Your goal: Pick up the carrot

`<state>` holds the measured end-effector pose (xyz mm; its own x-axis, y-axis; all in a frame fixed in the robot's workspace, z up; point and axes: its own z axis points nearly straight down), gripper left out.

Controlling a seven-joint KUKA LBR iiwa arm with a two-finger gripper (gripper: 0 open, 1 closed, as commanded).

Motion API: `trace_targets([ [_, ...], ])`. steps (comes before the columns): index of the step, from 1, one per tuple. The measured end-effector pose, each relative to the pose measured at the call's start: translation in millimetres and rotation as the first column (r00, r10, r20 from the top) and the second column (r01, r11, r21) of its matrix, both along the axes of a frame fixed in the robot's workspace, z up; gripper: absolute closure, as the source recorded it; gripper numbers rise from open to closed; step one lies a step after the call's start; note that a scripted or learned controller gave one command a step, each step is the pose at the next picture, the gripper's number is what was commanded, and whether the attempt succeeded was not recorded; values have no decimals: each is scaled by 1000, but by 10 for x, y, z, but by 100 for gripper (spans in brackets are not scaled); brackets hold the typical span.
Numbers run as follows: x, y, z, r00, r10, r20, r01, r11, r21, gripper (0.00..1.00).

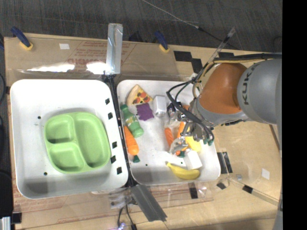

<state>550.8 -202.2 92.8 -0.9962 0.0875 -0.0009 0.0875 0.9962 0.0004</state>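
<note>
Carrot [131, 142]: orange, tapered, lying in the right bin [153, 174] hard against its left wall, just below the green bottle-shaped toy [131, 122]. Long axis runs roughly top to bottom of the camera view, tilted slightly, green tip at the lower end.

Gripper [184, 133]: hanging over the right half of the same bin amid clutter; whether anything sits between its tips cannot be told, nor whether they are spread or pressed together (wiring and toys crowd the spot).

Governing relation: the carrot lies to the view's left of the gripper, across a bare strip of bin floor, apart from it. A second small orange piece [169, 136] lies just beside the gripper and could be mistaken for the target.

Judgement: the approach likely needs a leftward traverse, closing across the carrot's narrow width; the near wall may crowd one fingertip.
</note>
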Motion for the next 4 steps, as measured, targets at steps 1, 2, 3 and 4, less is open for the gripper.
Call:
trace_targets([
  [1,23,25,112,1000,10,3,-10,1000,-1,100],
  [2,313,499,1019,987,-160,7,160,987,0,100],
  [3,-369,1289,992,988,-155,-2,155,988,1,100],
  [4,-258,1313,2149,952,-304,8,304,953,1,100],
])
